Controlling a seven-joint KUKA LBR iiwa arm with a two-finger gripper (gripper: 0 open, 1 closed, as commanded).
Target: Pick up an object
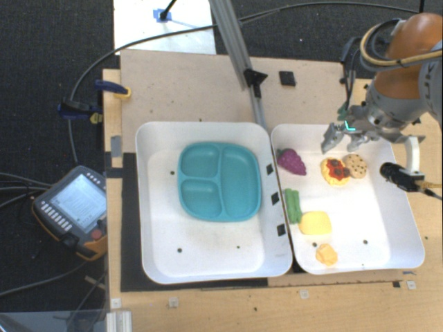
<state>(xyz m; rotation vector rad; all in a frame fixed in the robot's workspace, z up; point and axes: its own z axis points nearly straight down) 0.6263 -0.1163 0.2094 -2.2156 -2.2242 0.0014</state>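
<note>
A round, flat pizza toy (336, 171), red with yellow spots, is lying in the right bin (398, 216) near its far side, touching a tan speckled cookie (356, 165) on its right. The gripper (344, 141) is hovering just above and behind them, its fingers (330, 141) spread apart and holding nothing. A purple grape bunch (291, 161) is resting to the left. Nearer the front are sitting a green piece (293, 205), a yellow block (315, 223) and a small orange item (326, 254). A teal divided plate (220, 182) is occupying the left bin (156, 213).
</note>
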